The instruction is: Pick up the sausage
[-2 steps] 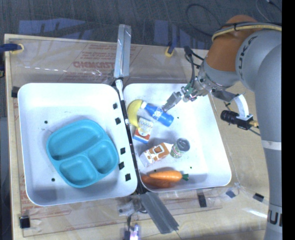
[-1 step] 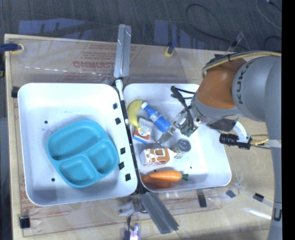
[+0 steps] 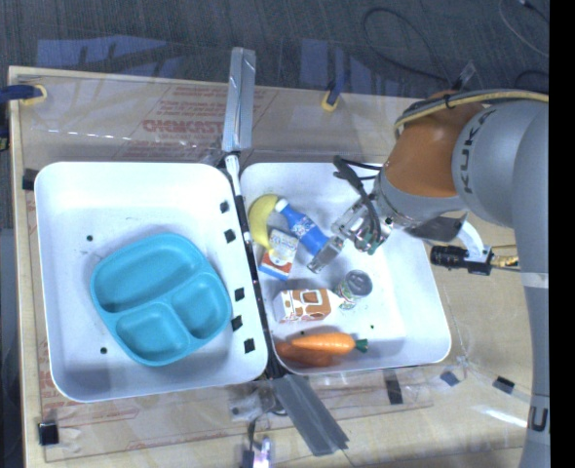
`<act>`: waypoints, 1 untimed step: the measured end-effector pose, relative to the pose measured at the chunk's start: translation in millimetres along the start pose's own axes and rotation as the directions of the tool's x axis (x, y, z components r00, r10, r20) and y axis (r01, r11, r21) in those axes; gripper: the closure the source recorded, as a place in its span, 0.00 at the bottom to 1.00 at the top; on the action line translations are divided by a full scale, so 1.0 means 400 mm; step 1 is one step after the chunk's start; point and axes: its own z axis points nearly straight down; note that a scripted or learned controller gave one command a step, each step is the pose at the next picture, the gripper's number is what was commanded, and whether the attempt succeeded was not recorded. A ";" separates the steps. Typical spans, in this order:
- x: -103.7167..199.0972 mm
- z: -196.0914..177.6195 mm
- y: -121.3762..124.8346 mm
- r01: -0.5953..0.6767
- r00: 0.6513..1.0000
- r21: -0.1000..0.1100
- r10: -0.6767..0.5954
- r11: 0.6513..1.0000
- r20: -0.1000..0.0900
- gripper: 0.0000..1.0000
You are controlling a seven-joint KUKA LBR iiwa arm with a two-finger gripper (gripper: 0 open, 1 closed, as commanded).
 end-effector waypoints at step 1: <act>0.018 -0.014 -0.009 0.105 0.994 0.001 -0.105 0.994 -0.005 0.00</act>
